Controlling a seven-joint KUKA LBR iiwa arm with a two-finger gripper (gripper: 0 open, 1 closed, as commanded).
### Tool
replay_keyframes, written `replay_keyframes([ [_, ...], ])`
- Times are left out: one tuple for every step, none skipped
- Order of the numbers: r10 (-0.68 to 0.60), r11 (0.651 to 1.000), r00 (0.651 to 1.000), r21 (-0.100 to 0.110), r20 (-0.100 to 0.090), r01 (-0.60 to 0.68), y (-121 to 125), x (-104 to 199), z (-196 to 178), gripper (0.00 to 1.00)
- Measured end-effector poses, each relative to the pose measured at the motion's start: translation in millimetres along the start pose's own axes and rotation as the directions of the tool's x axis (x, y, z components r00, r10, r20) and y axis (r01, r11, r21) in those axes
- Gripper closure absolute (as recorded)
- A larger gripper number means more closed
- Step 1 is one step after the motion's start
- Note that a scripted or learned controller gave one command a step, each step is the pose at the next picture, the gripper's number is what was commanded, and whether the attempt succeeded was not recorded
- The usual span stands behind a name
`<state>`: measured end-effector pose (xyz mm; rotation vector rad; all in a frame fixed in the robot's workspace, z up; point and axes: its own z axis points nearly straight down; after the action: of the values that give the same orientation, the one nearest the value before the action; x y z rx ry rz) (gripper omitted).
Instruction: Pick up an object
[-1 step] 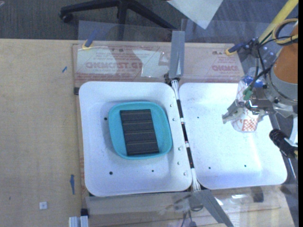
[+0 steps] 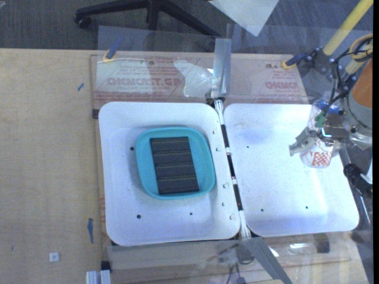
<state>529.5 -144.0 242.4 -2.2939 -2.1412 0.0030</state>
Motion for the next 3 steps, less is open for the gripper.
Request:
replay_keyframes([
  [-0.175, 0.985, 0.985, -0.001, 0.000, 0.175, 27, -25, 45, 0.00],
  [-0.215, 0.977, 0.977, -0.008, -0.003, 0.215, 66, -64, 143, 0.00],
  [-0.213, 0.977, 0.977, -0.009, -0.002, 0.213, 67, -65, 134, 1.00],
])
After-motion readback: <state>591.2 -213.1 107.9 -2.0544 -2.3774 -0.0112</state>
